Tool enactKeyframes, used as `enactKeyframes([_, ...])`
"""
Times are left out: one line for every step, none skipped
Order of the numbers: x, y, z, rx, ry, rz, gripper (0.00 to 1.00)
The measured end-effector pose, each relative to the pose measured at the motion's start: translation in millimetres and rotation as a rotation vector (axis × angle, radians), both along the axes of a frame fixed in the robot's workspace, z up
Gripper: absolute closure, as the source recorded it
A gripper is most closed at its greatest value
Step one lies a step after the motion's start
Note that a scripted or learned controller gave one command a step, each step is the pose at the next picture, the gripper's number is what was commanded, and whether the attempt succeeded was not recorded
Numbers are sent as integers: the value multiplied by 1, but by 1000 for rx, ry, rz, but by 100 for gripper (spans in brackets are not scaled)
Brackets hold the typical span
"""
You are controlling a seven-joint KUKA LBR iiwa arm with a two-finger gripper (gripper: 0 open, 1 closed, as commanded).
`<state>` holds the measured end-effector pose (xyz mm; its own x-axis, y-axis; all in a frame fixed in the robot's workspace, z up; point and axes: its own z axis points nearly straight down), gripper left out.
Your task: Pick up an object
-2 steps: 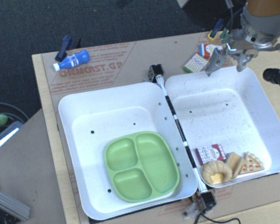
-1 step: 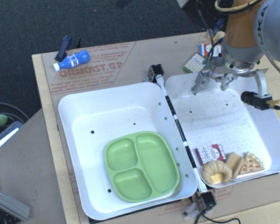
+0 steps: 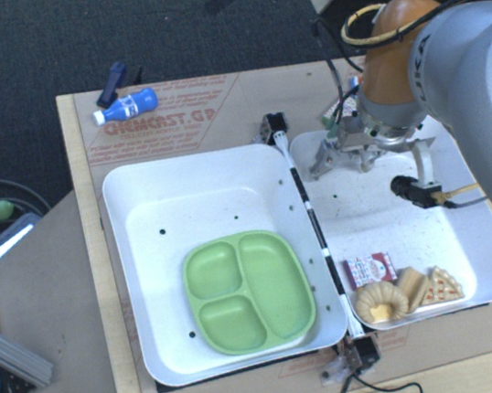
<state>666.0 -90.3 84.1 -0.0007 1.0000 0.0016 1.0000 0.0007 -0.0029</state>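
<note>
Down at the near edge of the right bin, a little cluster: a croissant, a pizza slice, and a small red-and-white packet just behind them. They look like light, hard toy food, probably slick, so take the croissant across its narrow middle. The pincer hangs at the bin's far end, well apart from them; whether it's apart or together, I can't tell.

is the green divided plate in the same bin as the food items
No, the green plate lies in the left bin, while the food items sit at the near end of the right bin.
</note>
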Motion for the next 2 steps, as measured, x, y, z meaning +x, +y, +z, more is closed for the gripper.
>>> enactKeyframes([-82,-83,62,-2,-2,-2,0])
enactKeyframes([-74,-39,16,0,0,0,0])
